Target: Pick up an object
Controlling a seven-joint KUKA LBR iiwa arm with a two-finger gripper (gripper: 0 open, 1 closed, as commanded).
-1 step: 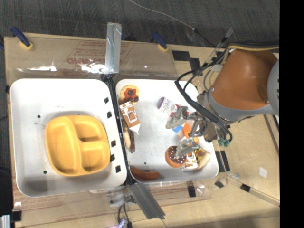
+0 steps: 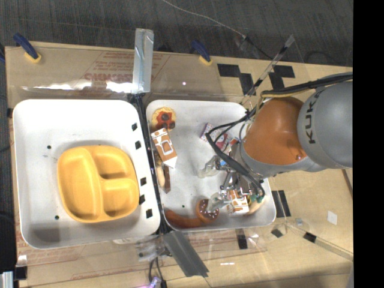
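The pick is being judged not yet done: the gripper (image 2: pixel 231 192) is being held low in the right bin (image 2: pixel 186 110), near its near-right corner among small objects (image 2: pixel 207 209), while nothing is being seen lifted and its grip cannot be told.

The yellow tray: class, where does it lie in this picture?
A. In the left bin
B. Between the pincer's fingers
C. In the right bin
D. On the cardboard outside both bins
A: the yellow tray lies flat in the left bin, apart from the arm over the right bin.
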